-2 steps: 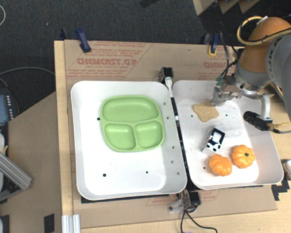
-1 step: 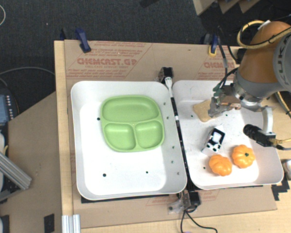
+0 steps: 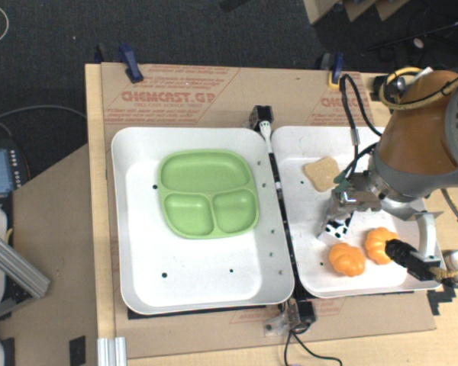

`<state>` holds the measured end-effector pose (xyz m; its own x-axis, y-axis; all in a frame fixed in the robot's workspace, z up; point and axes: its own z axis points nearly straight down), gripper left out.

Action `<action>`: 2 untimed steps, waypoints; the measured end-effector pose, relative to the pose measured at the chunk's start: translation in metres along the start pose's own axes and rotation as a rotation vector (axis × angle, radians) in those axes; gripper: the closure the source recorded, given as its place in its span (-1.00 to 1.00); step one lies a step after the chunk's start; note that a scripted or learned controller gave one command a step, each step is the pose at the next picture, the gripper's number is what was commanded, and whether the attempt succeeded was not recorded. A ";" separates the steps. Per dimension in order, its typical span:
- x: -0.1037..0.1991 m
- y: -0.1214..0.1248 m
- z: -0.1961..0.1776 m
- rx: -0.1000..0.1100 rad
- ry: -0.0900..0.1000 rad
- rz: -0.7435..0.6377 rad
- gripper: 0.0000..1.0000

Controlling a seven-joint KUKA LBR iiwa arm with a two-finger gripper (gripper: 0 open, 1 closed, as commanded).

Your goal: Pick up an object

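My gripper [image 3: 343,204] hangs low over the middle of the right bin [image 3: 305,277], under the grey and orange arm. A small black-and-white spotted object [image 3: 335,229] lies just below and in front of it; whether they touch is unclear. A tan flat piece [image 3: 320,173] rests just behind and left of the gripper. Two small orange pumpkins sit at the front of the bin, one [image 3: 346,258] left of the other [image 3: 378,244].
The left bin [image 3: 137,227] holds a green divided plate [image 3: 209,193]. A black part on the arm [image 3: 407,256] juts over the right bin's front right corner. Cables run along the bench's back right.
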<state>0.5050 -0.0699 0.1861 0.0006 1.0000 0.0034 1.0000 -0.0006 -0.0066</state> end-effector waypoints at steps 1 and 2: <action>-0.137 -0.015 0.105 -0.002 -0.007 0.013 1.00; -0.039 -0.024 0.026 -0.013 -0.001 -0.009 1.00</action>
<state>0.4806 -0.1085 0.1600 -0.0086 1.0000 0.0023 0.9999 0.0086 0.0061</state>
